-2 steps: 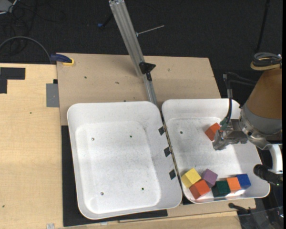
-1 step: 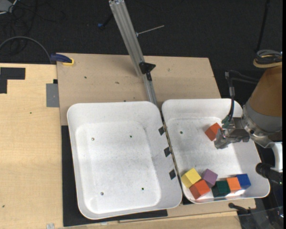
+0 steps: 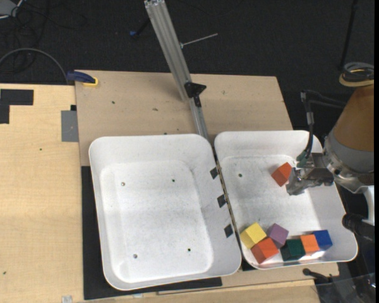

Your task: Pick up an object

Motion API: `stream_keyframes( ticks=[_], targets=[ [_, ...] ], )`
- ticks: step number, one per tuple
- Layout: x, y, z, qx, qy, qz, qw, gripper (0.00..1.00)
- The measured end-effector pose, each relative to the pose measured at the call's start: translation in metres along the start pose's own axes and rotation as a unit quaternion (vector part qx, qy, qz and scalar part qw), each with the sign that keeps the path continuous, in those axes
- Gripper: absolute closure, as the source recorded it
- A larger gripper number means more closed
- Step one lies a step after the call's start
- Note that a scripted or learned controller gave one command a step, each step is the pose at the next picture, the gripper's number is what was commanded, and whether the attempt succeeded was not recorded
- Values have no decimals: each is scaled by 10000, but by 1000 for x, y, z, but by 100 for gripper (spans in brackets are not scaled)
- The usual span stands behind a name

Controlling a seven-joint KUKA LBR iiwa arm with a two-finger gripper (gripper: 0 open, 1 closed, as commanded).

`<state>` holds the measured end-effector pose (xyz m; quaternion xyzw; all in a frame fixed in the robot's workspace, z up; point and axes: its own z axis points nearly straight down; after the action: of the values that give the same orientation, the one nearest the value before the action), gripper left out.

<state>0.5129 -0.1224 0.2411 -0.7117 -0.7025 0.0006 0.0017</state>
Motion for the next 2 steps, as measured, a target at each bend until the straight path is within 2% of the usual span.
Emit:
stream_keyframes(
  ticks=[2],
  targets=[
    [-2,0,-18,15,1,-53,10000,100]
  ],
)
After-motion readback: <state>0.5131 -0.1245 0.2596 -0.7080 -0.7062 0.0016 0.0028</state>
